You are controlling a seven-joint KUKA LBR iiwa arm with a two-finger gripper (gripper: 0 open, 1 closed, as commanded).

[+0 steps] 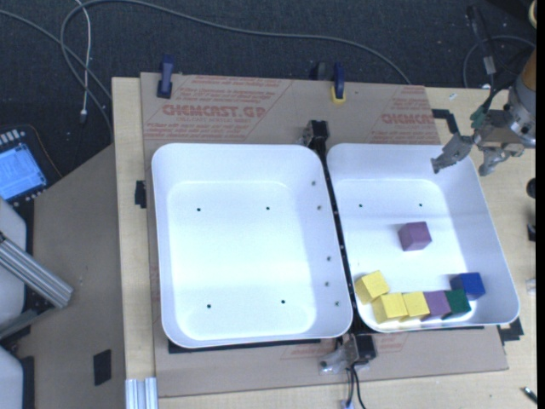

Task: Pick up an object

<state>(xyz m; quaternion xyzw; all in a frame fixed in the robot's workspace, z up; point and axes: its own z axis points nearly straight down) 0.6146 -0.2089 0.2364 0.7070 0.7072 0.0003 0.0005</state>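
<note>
Overhead, the gripper (468,160), fingers spread apart and holding nothing, hangs above the right bin's (383,170) far rim, well apart from the purple cube (415,235) and the cluster of blocks (419,298) along the near wall.

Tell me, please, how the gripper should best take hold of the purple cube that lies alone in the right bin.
Probably from straight above, fingers closing on two opposite side faces of the purple cube. It sits flat and apart from the other blocks, so every side is free. The gripper appears open at the right bin far rim.

floor: dark carpet (255,24) | white cables (81,24) | bench: pale wooden board (132,254)
</note>
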